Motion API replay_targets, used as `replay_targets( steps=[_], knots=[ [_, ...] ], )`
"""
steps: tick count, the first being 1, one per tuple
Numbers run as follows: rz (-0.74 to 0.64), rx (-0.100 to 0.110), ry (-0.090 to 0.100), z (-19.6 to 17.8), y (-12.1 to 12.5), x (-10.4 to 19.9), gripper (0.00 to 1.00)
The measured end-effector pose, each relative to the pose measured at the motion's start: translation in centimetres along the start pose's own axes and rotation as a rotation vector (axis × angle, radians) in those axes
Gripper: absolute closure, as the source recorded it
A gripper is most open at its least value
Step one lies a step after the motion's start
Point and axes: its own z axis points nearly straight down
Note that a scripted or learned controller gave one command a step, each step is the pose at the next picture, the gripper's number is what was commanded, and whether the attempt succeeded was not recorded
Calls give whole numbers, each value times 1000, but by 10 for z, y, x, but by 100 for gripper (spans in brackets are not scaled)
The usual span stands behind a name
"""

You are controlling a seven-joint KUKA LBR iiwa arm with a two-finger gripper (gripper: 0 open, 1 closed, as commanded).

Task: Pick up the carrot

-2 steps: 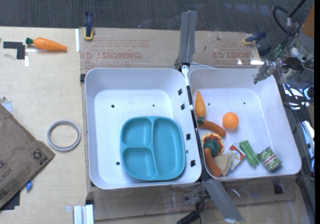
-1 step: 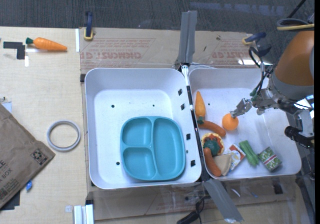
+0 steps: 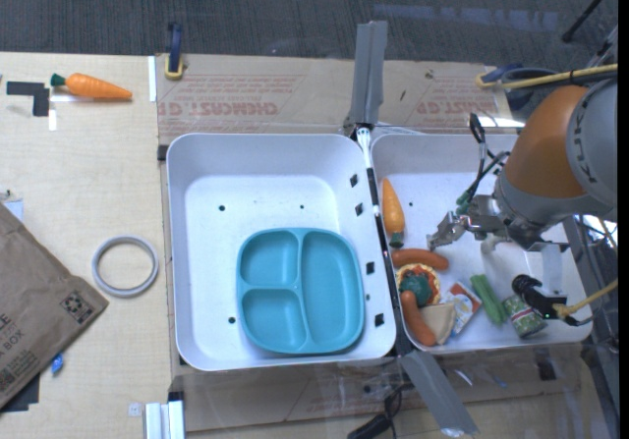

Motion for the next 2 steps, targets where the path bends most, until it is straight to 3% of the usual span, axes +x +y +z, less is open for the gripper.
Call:
replay_targets(
  steps=[1, 2],
  knots=[
    [-209, 2, -1, -99, -42, 81, 0],
    [-340, 2, -1, -99, -64, 50, 0]
  ],
)
